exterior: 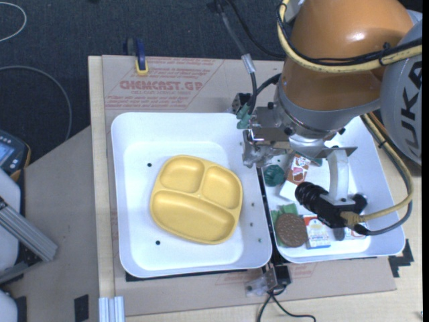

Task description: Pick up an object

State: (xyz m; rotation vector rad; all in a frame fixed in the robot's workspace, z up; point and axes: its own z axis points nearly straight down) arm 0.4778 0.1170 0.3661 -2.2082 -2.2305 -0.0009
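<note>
The claw hangs low over the right bin, above the teal ball; grip state cannot be determined, so the pick is judged not yet complete.

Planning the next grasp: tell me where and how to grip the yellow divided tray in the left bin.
Grip the yellow divided tray by its raised outer rim, probably the right edge nearest the arm, coming straight down. It lies flat and open side up in the left bin, too wide to span; a finger could drop inside a compartment, the other outside.
</note>
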